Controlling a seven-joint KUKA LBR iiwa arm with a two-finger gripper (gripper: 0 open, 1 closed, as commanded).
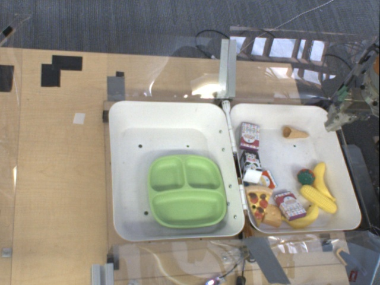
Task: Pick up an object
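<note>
The gripper (pixel 336 119) hung at the 3 o'clock edge of the view, just over the upper right corner of the right bin (pixel 355 218); its aperture could not be determined, and nothing was seen in it.

No target was specified. Candidate objects all lay in the right bin. Nearest the gripper, at the bin's 12 o'clock, lay a small tan cone (pixel 294 133), well apart from everything else. It appeared light and rigid, probably moulded plastic; its taper would tend to squeeze it out of a closing grasp, so a hold across the wider end was judged best.

At 4 o'clock a yellow banana (pixel 322 180) lay touching a yellow corn cob (pixel 317 199) and a small red-and-green fruit (pixel 306 177). These looked light, smooth and slippery, and crowded for finger entry.

Along the bin's 9 o'clock wall, two small cartons (pixel 250 136) lay end to end. Their flat faces were judged to offer a stable grip across the narrow width, though thin card may dent.

The left bin (pixel 119 177) held a green divided plate (pixel 187 190), broad and awkward to grasp except by the rim.
</note>
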